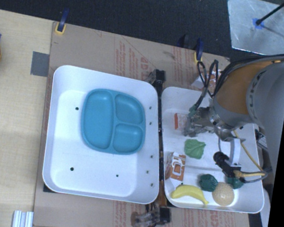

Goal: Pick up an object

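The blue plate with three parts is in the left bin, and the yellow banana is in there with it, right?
Not quite. The blue plate is in the left bin, but the yellow banana is not with it. The camera view shows the banana lying in the right bin, near that bin's front edge.

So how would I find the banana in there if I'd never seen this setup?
Look at the right-hand white bin, the one the grey arm reaches over. Go to its near edge, at the bottom of the view. The banana lies there, left of a beige ball and below a dark green item; it is the only yellow, curved thing.
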Motion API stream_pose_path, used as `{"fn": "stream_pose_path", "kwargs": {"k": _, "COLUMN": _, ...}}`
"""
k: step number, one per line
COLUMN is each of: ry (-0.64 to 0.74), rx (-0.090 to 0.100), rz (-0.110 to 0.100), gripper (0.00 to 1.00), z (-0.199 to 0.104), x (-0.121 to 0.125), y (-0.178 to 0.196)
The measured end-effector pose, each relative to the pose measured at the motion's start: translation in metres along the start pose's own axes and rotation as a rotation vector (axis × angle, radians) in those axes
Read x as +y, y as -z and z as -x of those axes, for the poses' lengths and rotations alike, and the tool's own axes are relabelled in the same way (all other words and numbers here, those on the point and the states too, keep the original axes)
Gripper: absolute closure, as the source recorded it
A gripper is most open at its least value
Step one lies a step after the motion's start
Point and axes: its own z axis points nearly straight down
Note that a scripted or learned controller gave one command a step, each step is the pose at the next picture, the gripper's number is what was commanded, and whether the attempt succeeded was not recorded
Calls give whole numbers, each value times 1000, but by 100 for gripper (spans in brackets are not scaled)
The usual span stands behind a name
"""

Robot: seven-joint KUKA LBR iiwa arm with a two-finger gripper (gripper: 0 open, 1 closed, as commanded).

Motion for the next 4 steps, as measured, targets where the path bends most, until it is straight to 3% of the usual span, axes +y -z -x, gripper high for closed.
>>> {"fn": "stream_pose_path", "kwargs": {"k": 1, "ry": -2, "rx": 0, "rz": -2, "gripper": 0, "z": 35, "x": -29, "y": 0}}
{"fn": "stream_pose_path", "kwargs": {"k": 2, "ry": 0, "rx": 0, "rz": -1, "gripper": 0, "z": 37, "x": -74, "y": 0}}
{"fn": "stream_pose_path", "kwargs": {"k": 3, "ry": 0, "rx": -1, "rz": 3, "gripper": 0, "z": 84, "x": 24, "y": 58}}
{"fn": "stream_pose_path", "kwargs": {"k": 4, "ry": 0, "rx": 0, "rz": 1, "gripper": 0, "z": 56, "x": 26, "y": 111}}
